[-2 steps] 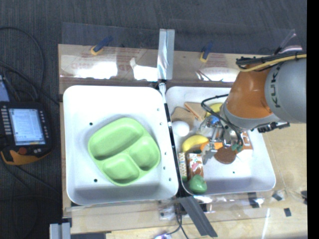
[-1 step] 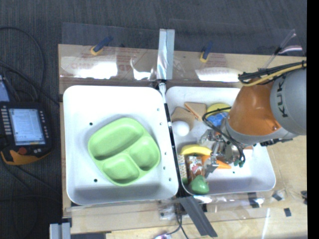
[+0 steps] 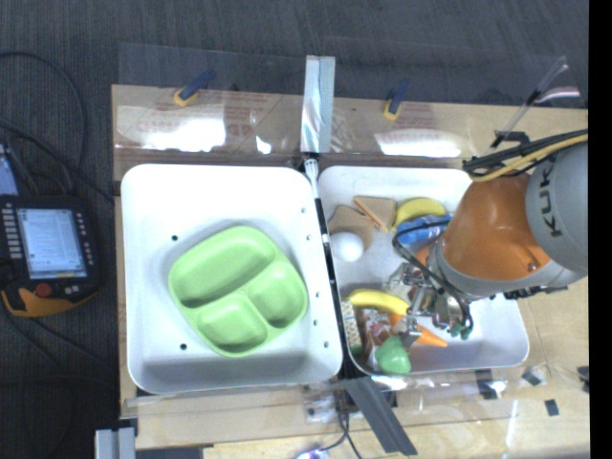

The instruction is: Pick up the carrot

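One "KU" marking on arm (image 3: 564, 208)

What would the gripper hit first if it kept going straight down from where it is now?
Most likely the carrot, which lies right under the gripper in the right bin. The green item and banana sit close beside it. Depth is hard to judge from above.

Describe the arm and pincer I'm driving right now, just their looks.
The thick grey arm carries dark KUKA lettering and a broad rounded orange band above the wrist. Yellow and black cables run along its top. The small metallic pincer shows silvery parts and thin wiring.
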Motion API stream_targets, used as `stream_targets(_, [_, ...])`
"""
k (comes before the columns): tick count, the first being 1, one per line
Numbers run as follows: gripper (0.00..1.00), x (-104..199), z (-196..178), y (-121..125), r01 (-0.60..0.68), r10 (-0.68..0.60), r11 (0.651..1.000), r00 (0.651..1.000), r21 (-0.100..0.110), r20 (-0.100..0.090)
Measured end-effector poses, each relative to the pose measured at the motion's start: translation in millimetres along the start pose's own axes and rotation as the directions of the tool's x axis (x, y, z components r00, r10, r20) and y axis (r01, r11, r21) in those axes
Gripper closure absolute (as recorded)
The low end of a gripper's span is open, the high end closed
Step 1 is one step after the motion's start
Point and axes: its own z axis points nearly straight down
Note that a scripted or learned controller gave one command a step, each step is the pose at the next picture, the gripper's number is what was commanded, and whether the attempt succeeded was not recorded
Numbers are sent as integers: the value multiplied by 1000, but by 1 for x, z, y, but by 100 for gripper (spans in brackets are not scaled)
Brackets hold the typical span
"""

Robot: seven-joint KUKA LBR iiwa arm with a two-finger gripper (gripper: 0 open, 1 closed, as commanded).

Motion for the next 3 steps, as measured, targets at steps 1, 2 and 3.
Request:
stream_targets(1, [100,-4,-14,1,2,-2,1000,1000,0,11])
stream_targets(2, [100,8,-145,40,343,-343,939,939,-11,-18])
stream_targets(3, [100,2,-193,85,480,-480,877,877,-14,-16])
